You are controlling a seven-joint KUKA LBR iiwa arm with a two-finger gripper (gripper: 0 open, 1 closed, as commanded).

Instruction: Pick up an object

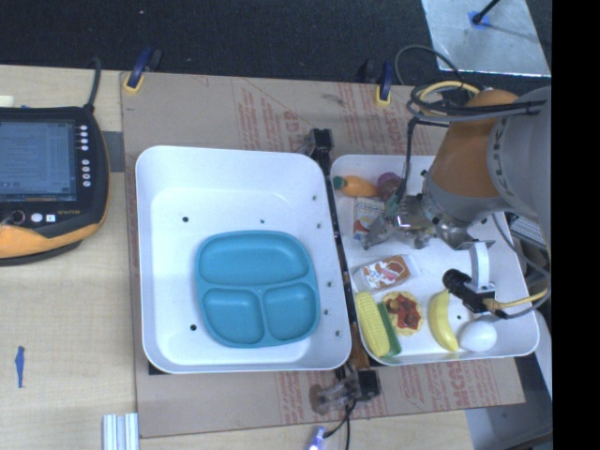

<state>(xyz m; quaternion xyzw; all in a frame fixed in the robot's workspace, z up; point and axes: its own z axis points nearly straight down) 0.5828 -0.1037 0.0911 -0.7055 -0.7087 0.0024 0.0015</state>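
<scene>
The gripper [389, 221] hangs low in the upper half of the right bin [521, 262], its tip over a small crumpled packet [366, 216] near the bin's left wall; whether anything sits in its grasp, or how wide it stands, cannot be told from this slanted overhead view. The packet looks light, thin and crinkly, likely to slide or fold, so a pinch across a raised crease would seem the safest hold. Around it lie an orange carrot-like toy [356, 186], a purple piece [387, 185], a printed card [384, 273], a corn cob [373, 323], a pizza slice [404, 311], a banana [442, 320] and a white egg [479, 336], all probably light plastic, smooth and prone to roll. The arm [478, 162] reaches in from the right, wrist bent steeply down. The left bin [159, 251] holds a blue divided tray [255, 287].
</scene>
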